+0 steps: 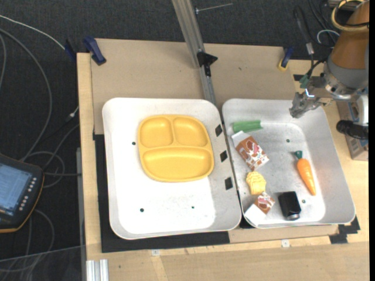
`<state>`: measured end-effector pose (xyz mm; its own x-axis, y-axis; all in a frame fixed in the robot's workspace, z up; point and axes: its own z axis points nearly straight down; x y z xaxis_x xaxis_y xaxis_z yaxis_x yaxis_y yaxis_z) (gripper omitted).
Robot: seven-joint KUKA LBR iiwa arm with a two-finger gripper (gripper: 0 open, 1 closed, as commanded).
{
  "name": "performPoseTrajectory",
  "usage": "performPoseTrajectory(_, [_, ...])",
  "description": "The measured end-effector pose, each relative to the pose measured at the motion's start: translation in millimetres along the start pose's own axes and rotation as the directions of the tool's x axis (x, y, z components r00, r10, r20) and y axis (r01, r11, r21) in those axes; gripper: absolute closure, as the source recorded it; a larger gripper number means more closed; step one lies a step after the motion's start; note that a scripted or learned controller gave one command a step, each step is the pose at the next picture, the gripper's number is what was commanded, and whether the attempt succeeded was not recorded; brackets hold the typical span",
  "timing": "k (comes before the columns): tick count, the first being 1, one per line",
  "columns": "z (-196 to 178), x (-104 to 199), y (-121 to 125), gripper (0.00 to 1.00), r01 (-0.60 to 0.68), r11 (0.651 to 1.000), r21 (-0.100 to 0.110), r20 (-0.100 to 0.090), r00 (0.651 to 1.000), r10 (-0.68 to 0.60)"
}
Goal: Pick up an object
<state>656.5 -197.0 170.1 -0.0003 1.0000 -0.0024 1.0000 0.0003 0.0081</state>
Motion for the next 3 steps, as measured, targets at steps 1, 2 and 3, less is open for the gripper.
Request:
performPoseTrajectory(1, [-65.3,-5.4,3.2,1.0,0.001,1.0,-0.002,0.001,1.0,-0.001])
performPoseTrajectory(2, [-42.3,-4.9,3.2,1.0,0.001,1.0,0.011,-0.002,1.0,-0.001])
performPoseTrajectory(3, [-38.0,51.6,-9.0,1.0,0.005,1.0,0.011,-0.006,1.0,-0.005])
